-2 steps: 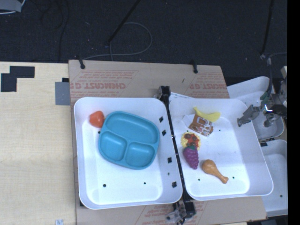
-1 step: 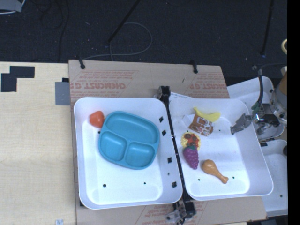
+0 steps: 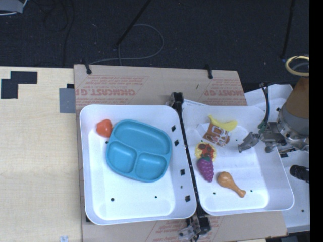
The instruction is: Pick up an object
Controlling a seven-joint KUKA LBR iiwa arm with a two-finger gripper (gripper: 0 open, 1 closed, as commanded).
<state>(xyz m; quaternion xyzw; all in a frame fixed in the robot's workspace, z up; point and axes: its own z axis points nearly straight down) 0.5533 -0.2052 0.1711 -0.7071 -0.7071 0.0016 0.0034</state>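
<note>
Fingers (image 3: 248, 143) low over right bin (image 3: 275, 198), right side; open or clenched: cannot tell. Nothing seen between them. Nearest items: carton (image 3: 216, 133), banana (image 3: 223, 122) just left; grapes (image 3: 205, 168), drumstick (image 3: 231, 183) below. Pick not yet done; grasp and lift remain.

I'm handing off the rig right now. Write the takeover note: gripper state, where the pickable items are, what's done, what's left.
Gripper: over the right bin's right side, nothing seen between its fingers.
Right bin: yellow banana at the back, snack packet just in front of it, grapes and drumstick nearer the front.
Left bin: blue divided tray, orange-red tomato at its back left.
Done: no pick yet.
Left: grasp and lift one object; the snack packet and drumstick look closest.
</note>
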